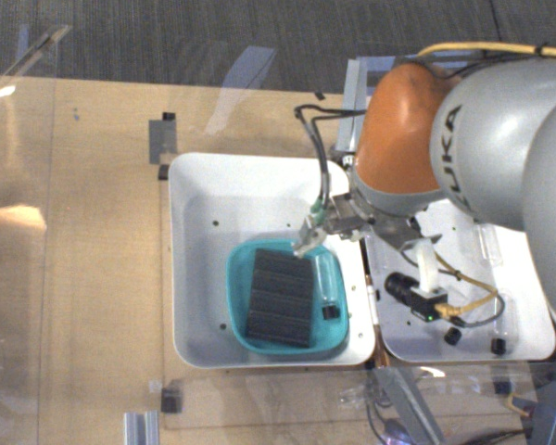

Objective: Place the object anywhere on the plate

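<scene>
The dark ribbed block (280, 297) lies flat on the teal plate (236, 290), which sits in the lower right part of the left bin (199, 248). The block is a long rectangle, and its long axis runs nearly from the far side of the view to the near side, with the far end leaning a little to the right. Its ribs run across the short way, and it covers much of the plate's middle, leaving teal rim showing all round. Just beside its right long edge, also on the plate, lies a clear tube-like thing (329, 281) roughly parallel to it, with a small dark piece at its near end. The gripper (308, 239) is at the plate's far right edge, just at the block's far right corner. It is too small and too much in shadow to tell whether it touches the block, and I cannot tell whether it is open or closed. No part of the block is visibly between its tips. The arm (482, 137) reaches in from the right, its orange band above the dividing wall between the bins and its grey body covering much of the right bin (528, 286). In that bin's near part lie two small black pieces (452, 336) (498, 346), a little apart. Both bins stand on the pale wooden bench (74, 248).
</scene>
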Available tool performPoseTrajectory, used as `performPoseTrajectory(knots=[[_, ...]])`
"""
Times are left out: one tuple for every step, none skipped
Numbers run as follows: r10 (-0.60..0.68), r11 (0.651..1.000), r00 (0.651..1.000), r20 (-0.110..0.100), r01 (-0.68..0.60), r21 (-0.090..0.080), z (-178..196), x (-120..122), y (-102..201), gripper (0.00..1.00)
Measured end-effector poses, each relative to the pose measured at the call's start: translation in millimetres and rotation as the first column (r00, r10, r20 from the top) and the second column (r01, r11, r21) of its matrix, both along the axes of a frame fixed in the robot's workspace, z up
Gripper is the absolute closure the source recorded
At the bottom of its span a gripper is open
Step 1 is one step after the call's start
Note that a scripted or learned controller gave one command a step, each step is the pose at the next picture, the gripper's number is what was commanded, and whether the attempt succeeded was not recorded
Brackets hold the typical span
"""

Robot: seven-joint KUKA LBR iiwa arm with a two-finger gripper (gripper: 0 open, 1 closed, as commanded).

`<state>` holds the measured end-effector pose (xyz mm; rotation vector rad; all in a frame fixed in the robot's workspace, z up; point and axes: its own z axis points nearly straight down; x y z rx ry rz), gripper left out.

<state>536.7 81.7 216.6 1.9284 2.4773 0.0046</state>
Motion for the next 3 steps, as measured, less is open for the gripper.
performPoseTrajectory(knots=[[-0.074,0.997,0.997,0.005,0.074,0.0,35,3,-64,0.0],[-0.069,0.998,0.998,0.012,0.069,0.001,47,5,-62,1.0],[-0.065,0.998,0.998,-0.002,0.065,0.0,-33,48,15,1.0]])
